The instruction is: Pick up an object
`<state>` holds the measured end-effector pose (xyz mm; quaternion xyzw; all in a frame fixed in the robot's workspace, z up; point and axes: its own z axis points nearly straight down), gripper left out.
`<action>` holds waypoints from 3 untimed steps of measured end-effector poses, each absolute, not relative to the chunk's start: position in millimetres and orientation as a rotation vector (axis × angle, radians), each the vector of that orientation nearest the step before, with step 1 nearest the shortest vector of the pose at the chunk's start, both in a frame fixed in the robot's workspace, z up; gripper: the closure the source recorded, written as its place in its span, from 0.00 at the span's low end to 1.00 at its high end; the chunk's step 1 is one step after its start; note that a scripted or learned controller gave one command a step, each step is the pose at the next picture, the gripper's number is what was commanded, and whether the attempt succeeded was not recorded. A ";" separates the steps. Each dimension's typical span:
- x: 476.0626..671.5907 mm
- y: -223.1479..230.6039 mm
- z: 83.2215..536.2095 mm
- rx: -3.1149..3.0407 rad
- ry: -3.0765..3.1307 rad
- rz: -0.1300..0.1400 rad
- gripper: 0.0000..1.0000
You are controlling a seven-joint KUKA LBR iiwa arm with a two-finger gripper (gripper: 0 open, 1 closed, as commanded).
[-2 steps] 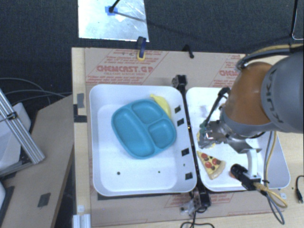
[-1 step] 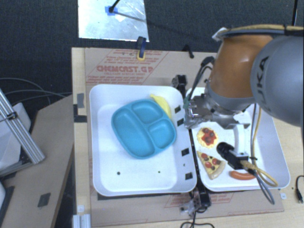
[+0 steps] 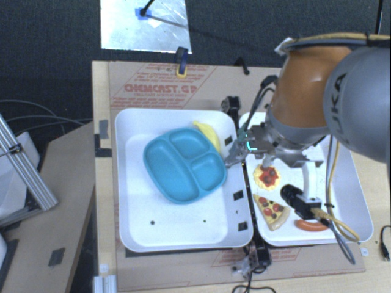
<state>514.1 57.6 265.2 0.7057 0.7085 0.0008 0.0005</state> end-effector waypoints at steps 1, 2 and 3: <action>515.0 57.7 276.0 2.210 2.229 0.006 1.00; 522.6 110.1 275.6 2.212 2.230 0.005 1.00; 522.5 106.8 275.5 2.216 2.225 0.002 0.00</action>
